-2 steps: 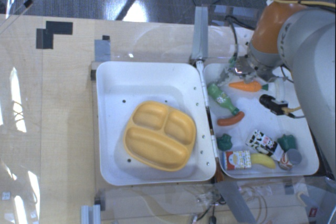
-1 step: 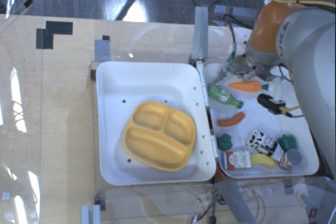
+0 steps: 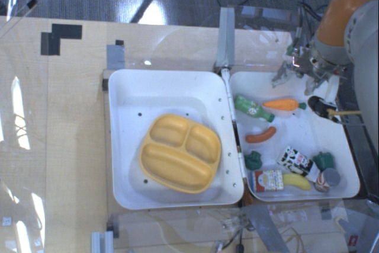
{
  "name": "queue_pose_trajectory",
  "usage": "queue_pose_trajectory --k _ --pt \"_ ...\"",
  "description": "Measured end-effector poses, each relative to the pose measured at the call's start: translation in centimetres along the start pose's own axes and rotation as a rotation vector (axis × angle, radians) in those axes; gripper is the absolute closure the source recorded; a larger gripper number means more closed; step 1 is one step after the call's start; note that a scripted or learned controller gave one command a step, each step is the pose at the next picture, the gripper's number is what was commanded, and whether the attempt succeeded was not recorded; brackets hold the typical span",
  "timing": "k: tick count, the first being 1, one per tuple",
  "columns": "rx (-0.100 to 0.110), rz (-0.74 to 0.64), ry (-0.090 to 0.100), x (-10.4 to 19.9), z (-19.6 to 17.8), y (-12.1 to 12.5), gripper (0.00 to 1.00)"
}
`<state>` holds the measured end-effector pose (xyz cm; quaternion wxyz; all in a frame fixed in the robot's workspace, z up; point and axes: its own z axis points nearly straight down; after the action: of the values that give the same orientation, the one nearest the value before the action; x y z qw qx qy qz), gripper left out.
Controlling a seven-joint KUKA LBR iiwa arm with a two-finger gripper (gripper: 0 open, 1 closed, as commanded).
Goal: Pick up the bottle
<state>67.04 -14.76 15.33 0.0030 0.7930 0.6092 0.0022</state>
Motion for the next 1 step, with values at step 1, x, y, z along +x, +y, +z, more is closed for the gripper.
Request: queue_pose_trajectory --k 1 --pt "0.003 -0.207 0.003 6.51 6.8 -1.89 0.0"
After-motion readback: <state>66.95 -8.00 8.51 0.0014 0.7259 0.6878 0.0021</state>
